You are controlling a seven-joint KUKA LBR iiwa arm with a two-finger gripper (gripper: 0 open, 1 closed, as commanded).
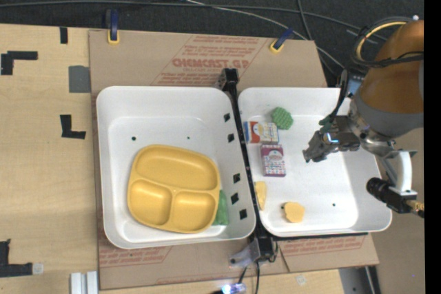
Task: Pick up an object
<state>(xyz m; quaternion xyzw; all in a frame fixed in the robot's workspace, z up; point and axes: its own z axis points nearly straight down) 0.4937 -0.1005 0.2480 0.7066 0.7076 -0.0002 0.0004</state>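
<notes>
Two white bins sit side by side; the jaws (318,149) hang over the right bin (344,179), and I cannot tell their state; bare white floor lies below them; the small box (273,161) lies just left.

2 white bins (110,148). Yellow tray (172,186), green thing (221,208) at its edge. Green lump (281,118), red-white-blue carton (264,132), pink-white box (273,160), 2 yellow bits (294,212). Arm (393,86) grey with orange band. Brown cardboard (207,62), red print.
</notes>
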